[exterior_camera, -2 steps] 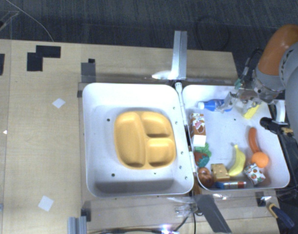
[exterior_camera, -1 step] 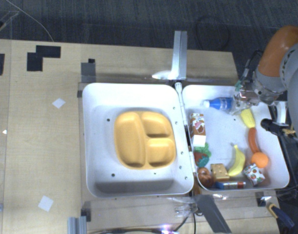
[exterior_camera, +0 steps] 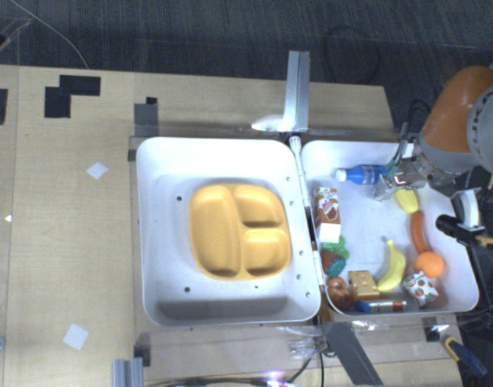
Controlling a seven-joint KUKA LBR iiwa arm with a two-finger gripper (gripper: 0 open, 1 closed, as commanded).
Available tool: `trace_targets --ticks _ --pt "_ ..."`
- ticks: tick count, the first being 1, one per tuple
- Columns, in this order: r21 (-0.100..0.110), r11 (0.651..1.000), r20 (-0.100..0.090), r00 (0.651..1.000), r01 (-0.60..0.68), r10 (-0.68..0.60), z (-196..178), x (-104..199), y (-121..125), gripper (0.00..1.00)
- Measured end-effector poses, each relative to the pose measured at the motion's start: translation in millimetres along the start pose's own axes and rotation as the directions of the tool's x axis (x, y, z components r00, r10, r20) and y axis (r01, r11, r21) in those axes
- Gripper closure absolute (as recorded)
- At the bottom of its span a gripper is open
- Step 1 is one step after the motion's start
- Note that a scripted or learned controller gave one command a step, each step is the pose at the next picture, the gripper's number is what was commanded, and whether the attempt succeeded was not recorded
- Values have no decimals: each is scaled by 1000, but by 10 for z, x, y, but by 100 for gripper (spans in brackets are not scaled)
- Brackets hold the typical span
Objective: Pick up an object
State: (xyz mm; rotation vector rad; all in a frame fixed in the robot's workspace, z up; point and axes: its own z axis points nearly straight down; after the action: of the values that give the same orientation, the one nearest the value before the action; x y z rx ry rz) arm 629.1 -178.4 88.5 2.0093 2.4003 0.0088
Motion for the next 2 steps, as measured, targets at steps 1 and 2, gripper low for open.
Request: trace_targets --ticks 1,2 --pt "2 1000 0 1000 4 -4 -601 -285 5 100" --pt "6 885 0 885 -466 466 30 -323 373 100"
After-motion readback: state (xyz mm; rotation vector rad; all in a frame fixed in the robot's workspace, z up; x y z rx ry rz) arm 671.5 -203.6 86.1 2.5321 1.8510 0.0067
